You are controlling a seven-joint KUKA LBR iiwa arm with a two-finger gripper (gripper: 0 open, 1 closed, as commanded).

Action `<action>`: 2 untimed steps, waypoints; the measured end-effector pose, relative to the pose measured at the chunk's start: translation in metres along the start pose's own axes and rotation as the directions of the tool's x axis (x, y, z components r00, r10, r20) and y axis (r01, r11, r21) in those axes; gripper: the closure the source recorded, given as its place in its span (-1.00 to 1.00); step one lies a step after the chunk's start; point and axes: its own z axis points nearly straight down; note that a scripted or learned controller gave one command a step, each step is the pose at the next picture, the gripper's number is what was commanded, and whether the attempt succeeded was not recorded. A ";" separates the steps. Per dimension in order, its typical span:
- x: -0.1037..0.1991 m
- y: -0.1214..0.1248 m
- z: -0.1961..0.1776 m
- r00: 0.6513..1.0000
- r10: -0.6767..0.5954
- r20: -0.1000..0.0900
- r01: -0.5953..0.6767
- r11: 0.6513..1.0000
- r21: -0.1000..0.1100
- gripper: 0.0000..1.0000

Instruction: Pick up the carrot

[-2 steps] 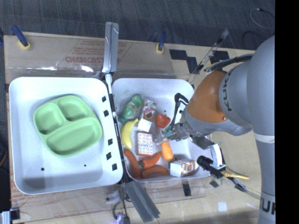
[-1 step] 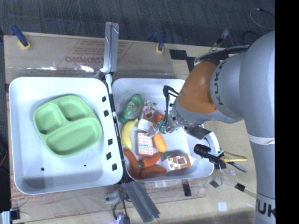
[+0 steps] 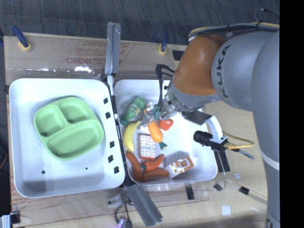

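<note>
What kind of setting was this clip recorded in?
Most likely a robotics lab's pick-and-place bench, not a kitchen. A grey KUKA arm with an orange band reaches over two shallow white plastic bins, one holding a green divided plate, the other toy food such as an orange carrot.

The grey arm (image 3: 247, 70) bears the letters "KUKA"; other printing is too blurred to read.
</note>
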 end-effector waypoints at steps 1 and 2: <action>-0.084 0.008 0.038 0.991 0.136 0.001 -0.136 0.991 0.001 1.00; -0.031 -0.023 0.038 0.998 0.057 -0.001 -0.057 0.998 0.002 1.00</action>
